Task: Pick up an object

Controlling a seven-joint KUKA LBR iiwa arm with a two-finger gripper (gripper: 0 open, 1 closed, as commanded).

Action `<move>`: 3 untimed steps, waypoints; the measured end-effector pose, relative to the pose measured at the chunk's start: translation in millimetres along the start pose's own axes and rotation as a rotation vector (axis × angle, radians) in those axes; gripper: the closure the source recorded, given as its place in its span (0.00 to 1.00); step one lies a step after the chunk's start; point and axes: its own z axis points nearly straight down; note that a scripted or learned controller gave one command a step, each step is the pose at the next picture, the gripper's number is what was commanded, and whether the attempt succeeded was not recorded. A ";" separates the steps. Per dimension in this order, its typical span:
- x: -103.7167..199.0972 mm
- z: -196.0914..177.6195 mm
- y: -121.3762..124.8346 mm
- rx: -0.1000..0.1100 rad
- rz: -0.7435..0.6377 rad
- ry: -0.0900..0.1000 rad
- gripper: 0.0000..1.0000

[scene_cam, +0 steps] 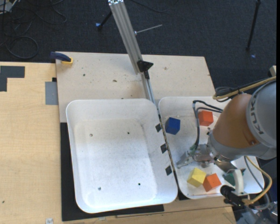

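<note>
Four small cubes lie in the right white plastic bin (177, 104); the gripper's (184, 160) metal claw hangs open above bare floor, gripping nothing.

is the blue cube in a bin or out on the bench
In a bin. The blue cube lies on the floor of the right bin, near its left wall.

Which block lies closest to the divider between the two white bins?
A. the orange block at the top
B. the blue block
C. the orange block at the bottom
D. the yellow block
B: the blue block sits in the right bin right beside the divider, while the others lie farther right.
</note>
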 end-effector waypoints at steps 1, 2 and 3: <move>-1.3 -10.6 -0.3 0.001 0.006 0.003 1.00; -7.1 -69.6 -5.7 -0.004 0.002 -0.002 1.00; -7.1 -131.3 1.0 -0.007 -0.001 -0.002 1.00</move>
